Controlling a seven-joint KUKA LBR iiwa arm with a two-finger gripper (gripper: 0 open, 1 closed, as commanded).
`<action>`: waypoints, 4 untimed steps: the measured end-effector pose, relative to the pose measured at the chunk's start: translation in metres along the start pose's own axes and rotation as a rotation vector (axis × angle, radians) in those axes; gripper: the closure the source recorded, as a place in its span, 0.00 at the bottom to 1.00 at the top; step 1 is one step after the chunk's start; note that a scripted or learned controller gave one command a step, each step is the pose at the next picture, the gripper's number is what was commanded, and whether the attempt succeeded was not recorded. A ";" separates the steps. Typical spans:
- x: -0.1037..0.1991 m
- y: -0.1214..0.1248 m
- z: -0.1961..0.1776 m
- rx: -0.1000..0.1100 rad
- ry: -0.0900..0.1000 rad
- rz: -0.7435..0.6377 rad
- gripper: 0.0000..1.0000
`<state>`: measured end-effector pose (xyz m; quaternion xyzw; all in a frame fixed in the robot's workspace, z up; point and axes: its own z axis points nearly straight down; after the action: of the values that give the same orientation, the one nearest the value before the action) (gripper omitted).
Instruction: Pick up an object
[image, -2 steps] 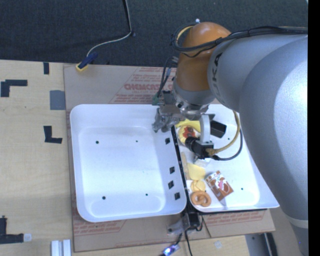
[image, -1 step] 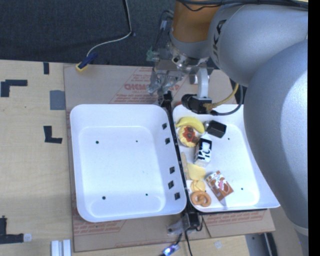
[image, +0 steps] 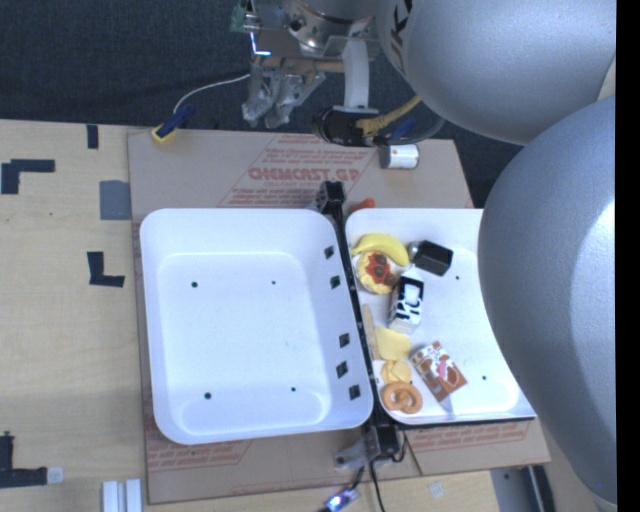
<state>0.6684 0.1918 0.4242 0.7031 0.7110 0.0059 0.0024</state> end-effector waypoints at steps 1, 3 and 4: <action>0.018 -0.005 0.178 0.028 -0.009 0.009 1.00; 0.043 0.001 -0.046 0.003 -0.002 0.007 1.00; 0.040 -0.015 0.119 0.030 -0.011 0.011 1.00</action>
<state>0.6546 0.2324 0.3054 0.7069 0.7072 -0.0086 -0.0040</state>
